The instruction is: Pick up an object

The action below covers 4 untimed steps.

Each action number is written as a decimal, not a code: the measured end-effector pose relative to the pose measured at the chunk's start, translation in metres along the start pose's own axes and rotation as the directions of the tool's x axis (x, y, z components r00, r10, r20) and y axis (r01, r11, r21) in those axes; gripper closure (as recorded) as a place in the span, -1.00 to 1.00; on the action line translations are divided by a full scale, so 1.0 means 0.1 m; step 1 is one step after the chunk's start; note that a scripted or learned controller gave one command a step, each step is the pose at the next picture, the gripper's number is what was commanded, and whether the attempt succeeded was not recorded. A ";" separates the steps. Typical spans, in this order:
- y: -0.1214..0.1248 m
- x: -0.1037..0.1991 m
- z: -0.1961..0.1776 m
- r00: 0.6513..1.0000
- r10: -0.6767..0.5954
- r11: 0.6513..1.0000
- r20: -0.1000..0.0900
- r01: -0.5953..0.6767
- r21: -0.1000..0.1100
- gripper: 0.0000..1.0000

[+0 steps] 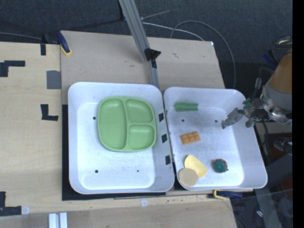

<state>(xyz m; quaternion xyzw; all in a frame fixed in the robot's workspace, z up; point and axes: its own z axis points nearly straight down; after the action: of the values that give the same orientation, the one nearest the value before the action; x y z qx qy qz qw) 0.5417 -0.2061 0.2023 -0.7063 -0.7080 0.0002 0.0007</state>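
Note:
In the right bin (247,141) lie a green cylinder (185,107) at the back, an orange waffle-patterned block (190,137) in the middle, a yellow piece (196,165) resting on a tan disc (188,177) at the front, and a small green and red ball (219,165). My gripper (240,118) hangs over the bin's right side, to the right of the cylinder and the block. It is open, its two fingers are spread apart, and nothing lies between them.
The left bin (80,141) holds a green divided plate (127,123). A grey metal pole (137,25) slants in from the top, ending at the bins' back edge. Cables run over the bench behind the right bin.

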 end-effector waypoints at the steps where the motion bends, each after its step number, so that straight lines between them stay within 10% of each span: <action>1: 0.00 0.00 0.00 1.000 0.000 1.000 0.000 0.000 0.000 -1.00; 4: -0.02 0.05 1.14 1.000 0.001 1.000 0.002 -0.001 -0.001 -1.00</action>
<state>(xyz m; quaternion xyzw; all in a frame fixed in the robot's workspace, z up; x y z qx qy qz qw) 0.5392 -0.2015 0.0887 -0.7064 -0.7078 0.0008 -0.0004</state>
